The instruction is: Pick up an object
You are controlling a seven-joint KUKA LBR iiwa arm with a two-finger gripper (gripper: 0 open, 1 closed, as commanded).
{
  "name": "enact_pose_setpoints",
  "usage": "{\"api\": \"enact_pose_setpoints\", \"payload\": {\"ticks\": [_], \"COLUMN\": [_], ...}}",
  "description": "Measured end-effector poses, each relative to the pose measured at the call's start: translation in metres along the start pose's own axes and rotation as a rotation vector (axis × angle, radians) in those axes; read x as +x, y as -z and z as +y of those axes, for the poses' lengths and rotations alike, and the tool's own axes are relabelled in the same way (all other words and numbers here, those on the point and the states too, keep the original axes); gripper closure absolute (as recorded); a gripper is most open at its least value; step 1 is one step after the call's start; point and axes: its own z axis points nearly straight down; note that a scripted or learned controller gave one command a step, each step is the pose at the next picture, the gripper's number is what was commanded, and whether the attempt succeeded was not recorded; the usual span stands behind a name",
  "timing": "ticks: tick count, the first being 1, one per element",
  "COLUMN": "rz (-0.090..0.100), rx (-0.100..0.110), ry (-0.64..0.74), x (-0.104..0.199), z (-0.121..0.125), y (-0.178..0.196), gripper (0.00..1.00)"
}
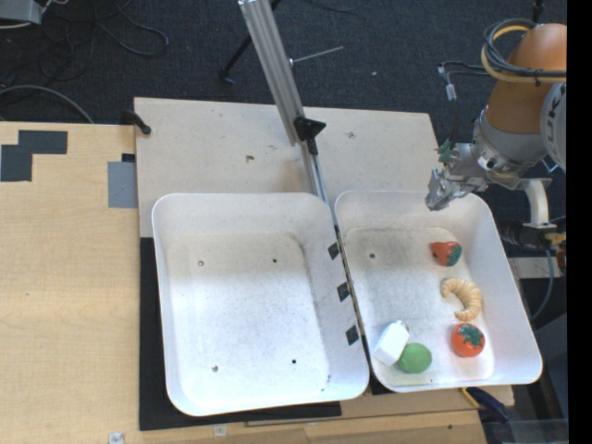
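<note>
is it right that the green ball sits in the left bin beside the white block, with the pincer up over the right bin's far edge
Not quite: the camera view shows the green ball in the right bin, not the left. It does sit beside the white block, and the pincer is over that bin's far edge.

Dark carpeted floor (388,44) strewn with black cables (55,26). Pale wooden bench top (55,294) at left, with grey patches; beige board (222,146) behind. Slanted aluminium rail (276,67) rising toward the rear.
</note>
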Motion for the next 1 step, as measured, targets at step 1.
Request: {"api": "enact_pose_setpoints", "payload": {"ticks": [1], "rz": [0.000], "rx": [0.002], "ry": [0.002], "x": [-0.0004], "z": [0.0003], "y": [0.0113], "gripper": [1.00]}}
